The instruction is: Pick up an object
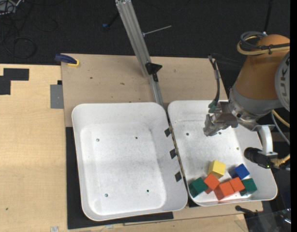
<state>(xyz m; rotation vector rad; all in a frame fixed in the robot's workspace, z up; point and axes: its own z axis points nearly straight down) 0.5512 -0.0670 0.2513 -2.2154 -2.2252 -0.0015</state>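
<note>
From the camera view, two shallow white bins sit side by side on the tabletop, the left bin (122,161) bare inside and the right bin (197,120) holding a cluster of blocks in its near right corner. A slanted metal rail (137,42) runs from the far edge of the tabletop down to the seam between the bins, and a small blue and yellow clamp (67,59) lies near the far left corner. The gripper (214,127) hangs over the middle of the right bin, toward its far half; whether it is open cannot be told, and nothing shows in it. The blocks lie nearer the front edge: a yellow block (217,168), a blue block (242,170), two orange blocks (225,188), and green blocks (198,185) at either end. They are small cubes, so no long axis shows.
</note>
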